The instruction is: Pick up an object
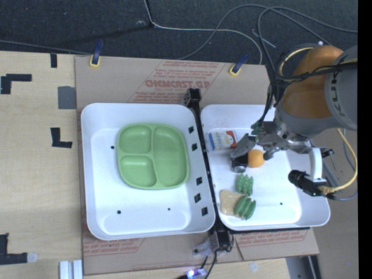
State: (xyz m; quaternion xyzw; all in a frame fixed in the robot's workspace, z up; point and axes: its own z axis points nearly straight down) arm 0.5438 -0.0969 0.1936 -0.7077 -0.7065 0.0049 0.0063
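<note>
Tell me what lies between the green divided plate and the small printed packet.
In the camera view, the green divided plate and packet are separated by the bins' adjoining rims with black clips.

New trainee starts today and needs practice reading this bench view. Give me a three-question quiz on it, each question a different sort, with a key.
1. True or false: the green plate lies in the same bin as the orange ball.
2. Which thing is nearest the gripper? A) green plate B) orange ball C) green toys
3. Fill in: the plate has ___ compartments.

Key:
1. False. The plate lies in the left bin; the ball lies in the right bin.
2. B. The ball sits right beside the gripper, on its right in the view.
3. Three.
</note>
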